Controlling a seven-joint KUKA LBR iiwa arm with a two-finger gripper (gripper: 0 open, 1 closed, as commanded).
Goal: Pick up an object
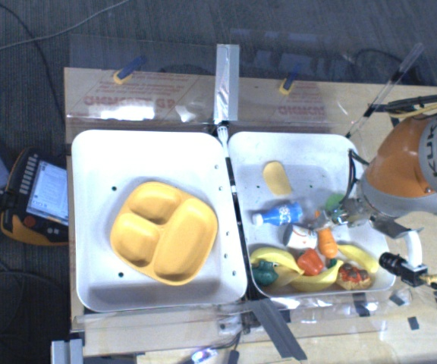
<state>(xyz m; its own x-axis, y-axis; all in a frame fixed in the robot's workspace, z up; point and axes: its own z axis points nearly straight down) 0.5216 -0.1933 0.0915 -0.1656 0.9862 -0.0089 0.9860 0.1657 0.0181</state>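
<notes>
Two shallow white plastic bins sat side by side on the pale wooden counter (400,101), split by a dark divider rail (234,203); the rail serves as the landmark.

Left of the rail, the left bin (97,165) carried a glossy yellow sectioned tray (165,230), rounded, three moulded compartments, tilted slightly askew.

Right of the rail, the right bin (309,146) carried a loose clutter. Nearest the rail: a small clear bottle (279,215) with a blue label, lying on its side. Farther back from it, a smooth yellow oblong piece (277,177) lay alone on bare bin floor. Toward the near wall: a curved yellow banana (279,261), a green piece (265,274) at its rail end, a red-orange rounded piece (310,262), an orange carrot-like cone (327,243), a second banana (359,256) and a small white cup (302,238), all touching or overlapping.

The hand (342,212) was low over the bin's far-from-rail side, beside a small green item (333,202). Whether it was released or clenched could not be told; it was too small and cluttered.
</notes>
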